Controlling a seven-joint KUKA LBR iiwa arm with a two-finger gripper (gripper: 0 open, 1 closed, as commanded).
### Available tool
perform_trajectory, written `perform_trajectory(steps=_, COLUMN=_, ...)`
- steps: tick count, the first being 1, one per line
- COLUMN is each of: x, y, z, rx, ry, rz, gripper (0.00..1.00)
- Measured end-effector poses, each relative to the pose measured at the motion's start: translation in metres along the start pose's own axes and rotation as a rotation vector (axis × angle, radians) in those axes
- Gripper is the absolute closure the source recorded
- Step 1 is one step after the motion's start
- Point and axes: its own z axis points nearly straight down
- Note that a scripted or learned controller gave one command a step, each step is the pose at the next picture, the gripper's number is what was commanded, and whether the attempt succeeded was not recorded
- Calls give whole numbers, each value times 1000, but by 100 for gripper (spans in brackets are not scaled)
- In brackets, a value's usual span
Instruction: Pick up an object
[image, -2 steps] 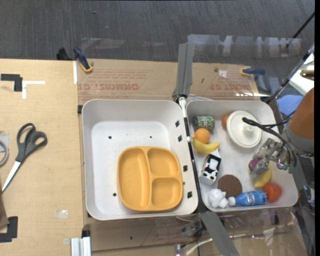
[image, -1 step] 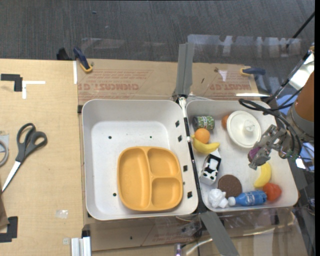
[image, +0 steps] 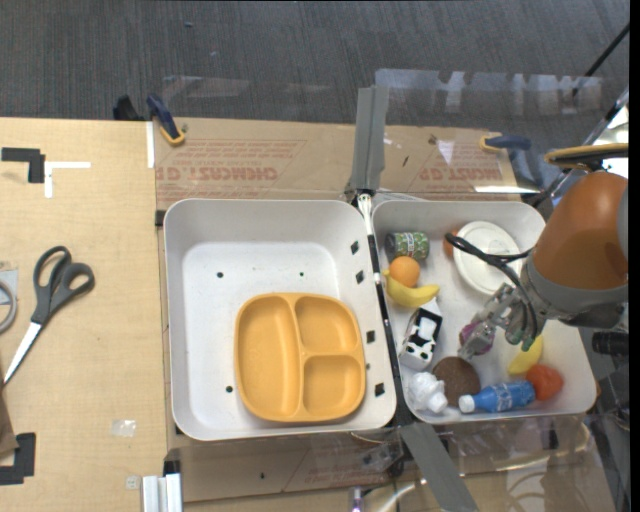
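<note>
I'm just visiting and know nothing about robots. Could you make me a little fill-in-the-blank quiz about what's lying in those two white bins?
1. The yellow divided tray lies in the ____ bin.
2. The yellow tray has ____ compartments.
3. On the bench beside the bins lies a pair of ____.
4. The orange fruit sits right above the yellow ____.

The end effector is over the right bin.

Missing words: left; three; scissors; banana

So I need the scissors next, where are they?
The scissors lie on the wooden bench, at the camera view's far left, outside and left of the left bin.
</note>
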Motion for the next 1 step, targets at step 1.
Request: perform_trajectory(steps=1, x=-21, y=55, z=-181, rx=1, ry=-1, rz=98, gripper=100)
